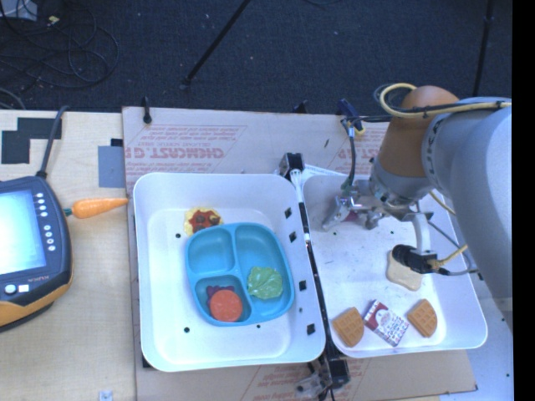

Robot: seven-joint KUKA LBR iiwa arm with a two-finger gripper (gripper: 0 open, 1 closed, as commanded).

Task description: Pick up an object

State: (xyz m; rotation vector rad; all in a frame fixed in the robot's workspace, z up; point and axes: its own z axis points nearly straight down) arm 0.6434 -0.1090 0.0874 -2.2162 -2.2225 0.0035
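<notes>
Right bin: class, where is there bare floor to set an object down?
In the right bin, bare floor lies mid-left, between the divider wall and the cream block. The front is crowded: two waffles flank a packet. The tool occupies the back.

Bench is evenly and brightly lit from above; white bins (159,224) are slightly overexposed, background is left dark, detail is softened throughout.

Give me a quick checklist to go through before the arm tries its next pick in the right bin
1. Gripper is over the right bin: ok.
2. An object sits between its fingers: cannot tell.
3. Targets in reach in that bin, two waffles, small red packet, bread piece: ok.
4. Waffle and packet lie apart enough for a clean pick: not ok, they touch.
5. Blue tray stays out of the way in the left bin: ok.
</notes>
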